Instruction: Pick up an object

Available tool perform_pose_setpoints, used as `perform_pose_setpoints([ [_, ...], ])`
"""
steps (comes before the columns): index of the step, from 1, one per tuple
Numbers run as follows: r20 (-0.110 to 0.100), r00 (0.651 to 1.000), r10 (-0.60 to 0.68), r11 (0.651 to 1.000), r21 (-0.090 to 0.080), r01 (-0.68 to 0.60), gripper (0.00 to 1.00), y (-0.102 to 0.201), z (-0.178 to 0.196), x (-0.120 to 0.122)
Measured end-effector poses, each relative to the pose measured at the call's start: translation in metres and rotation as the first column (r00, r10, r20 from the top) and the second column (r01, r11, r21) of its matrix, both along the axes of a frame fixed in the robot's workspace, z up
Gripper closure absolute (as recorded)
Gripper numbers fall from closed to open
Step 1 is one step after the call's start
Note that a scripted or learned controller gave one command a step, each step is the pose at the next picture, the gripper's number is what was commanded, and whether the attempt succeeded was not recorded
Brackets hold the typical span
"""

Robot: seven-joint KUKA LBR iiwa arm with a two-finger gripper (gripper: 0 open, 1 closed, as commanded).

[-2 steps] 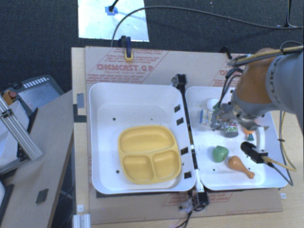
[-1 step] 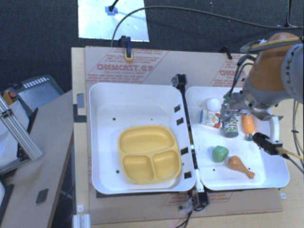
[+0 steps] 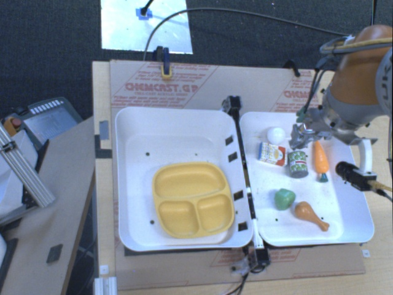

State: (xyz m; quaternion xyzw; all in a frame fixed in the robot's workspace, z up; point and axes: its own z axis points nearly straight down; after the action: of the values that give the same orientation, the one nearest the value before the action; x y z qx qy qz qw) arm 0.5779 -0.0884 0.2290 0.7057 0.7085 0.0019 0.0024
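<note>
Can point(image 3: 298, 163) just below hand point(image 3: 299, 137)

the desk point(image 3: 101, 165) is a pale wooden top, with a brown cardboard sheet point(image 3: 202, 85) printed in red letters spread flat over most of it. two shallow white bins sit side by side on that sheet, touching along a black seam point(image 3: 241, 171). the left bin point(image 3: 132, 134) lies toward nine o'clock, the right bin point(image 3: 356, 223) toward three o'clock. at twelve o'clock a yellow-and-black clamp point(image 3: 164, 63) grips the far edge of the cardboard. at six o'clock the sheet's near edge pokes out beyond the bins, with a dark clip point(image 3: 258, 260) at the seam's near end.
</note>
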Motion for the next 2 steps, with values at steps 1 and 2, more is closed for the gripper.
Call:
perform_pose_setpoints([
  [1, 0.001, 1.000, 0.000, 1.000, 0.000, 0.000, 1.00, 0.000, 0.051, 0.002],
  [2, -0.005, 1.000, 0.005, 1.000, 0.002, -0.005, 1.00, 0.049, 0.029, 0.018],
])
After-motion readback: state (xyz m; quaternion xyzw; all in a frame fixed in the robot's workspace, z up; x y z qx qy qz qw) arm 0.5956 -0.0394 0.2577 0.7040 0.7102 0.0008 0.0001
